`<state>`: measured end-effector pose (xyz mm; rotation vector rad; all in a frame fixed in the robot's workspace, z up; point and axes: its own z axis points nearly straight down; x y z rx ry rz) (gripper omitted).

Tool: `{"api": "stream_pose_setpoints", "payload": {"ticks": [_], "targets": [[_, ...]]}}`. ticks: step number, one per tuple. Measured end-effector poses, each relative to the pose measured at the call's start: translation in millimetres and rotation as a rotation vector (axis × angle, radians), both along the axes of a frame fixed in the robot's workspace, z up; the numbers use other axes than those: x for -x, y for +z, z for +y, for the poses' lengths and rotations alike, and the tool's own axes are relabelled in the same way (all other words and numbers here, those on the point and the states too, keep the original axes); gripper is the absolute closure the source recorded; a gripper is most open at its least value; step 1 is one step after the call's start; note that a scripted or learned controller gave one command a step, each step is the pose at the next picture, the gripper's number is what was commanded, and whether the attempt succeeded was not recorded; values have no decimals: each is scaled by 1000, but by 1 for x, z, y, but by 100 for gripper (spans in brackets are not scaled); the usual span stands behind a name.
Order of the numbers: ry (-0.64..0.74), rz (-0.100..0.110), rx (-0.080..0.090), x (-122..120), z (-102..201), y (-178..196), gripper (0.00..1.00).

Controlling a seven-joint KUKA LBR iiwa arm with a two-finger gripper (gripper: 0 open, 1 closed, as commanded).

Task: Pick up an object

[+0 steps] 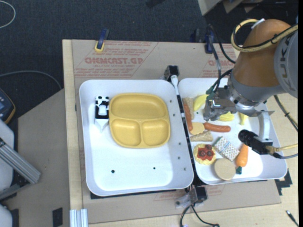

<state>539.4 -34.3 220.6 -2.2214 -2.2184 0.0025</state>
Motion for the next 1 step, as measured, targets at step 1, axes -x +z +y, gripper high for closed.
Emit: {"api": "stream_pose_setpoints", "payload": {"ticks": [1], "targets": [[4, -4, 0, -14, 16, 3, 100]]}}
